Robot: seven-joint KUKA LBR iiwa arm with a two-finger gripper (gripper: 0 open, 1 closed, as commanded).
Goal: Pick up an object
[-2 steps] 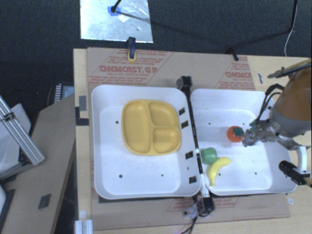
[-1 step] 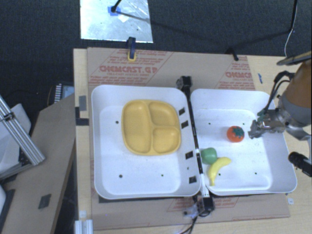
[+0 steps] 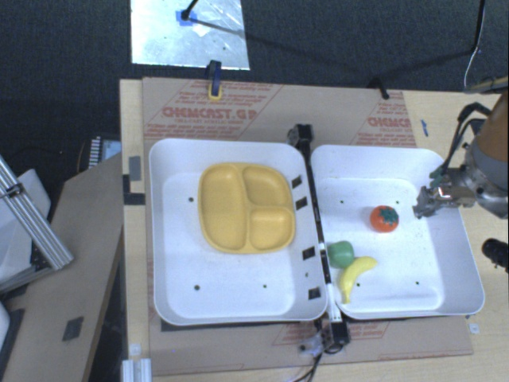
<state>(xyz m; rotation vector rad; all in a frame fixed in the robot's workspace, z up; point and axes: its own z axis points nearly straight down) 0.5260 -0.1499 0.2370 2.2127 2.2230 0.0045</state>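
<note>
In the right bin (image 3: 445, 293) lie a red-orange tomato (image 3: 384, 219), a green round fruit (image 3: 341, 253) and a yellow banana (image 3: 355, 275). The green fruit and the banana touch near the bin's left wall. My gripper (image 3: 429, 200) hangs at the right side of this bin, a little to the right of the tomato and apart from it. Nothing shows between its fingers.
The left bin (image 3: 175, 285) holds a yellow divided plate (image 3: 245, 207). A black clamp strip (image 3: 312, 213) joins the two bins. Both bins rest on a cardboard sheet (image 3: 262, 106). A metal plate (image 3: 189, 22) lies at the back.
</note>
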